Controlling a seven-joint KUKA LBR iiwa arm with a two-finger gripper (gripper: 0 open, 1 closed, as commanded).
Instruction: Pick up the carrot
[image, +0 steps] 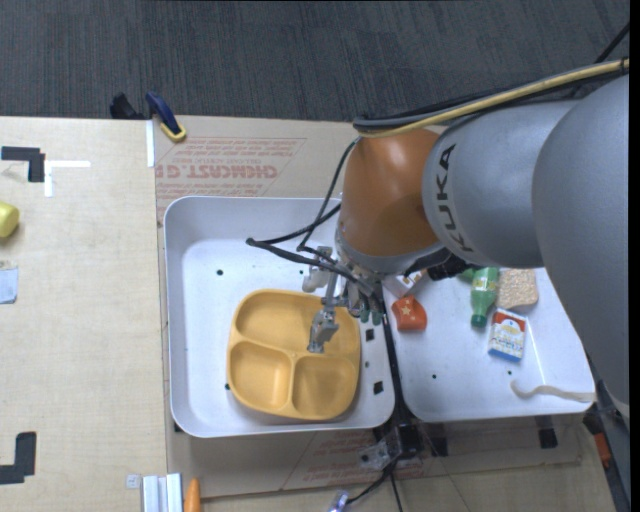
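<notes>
Bench: you see a pale wood bench (80, 330) spanning the frame's left and centre.
On it, centre: left white bin (195, 330), right white bin (450, 385), touching.
Under the bins: printed cardboard sheet (230, 168).
Far left edge: yellow object (6, 220).

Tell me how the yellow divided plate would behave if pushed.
The yellow plate looks like rigid moulded plastic, so probably stiff and light. Lying flat in the left bin, it should slide rather than tip. Its smooth raised rim may slip from the hand.
</notes>
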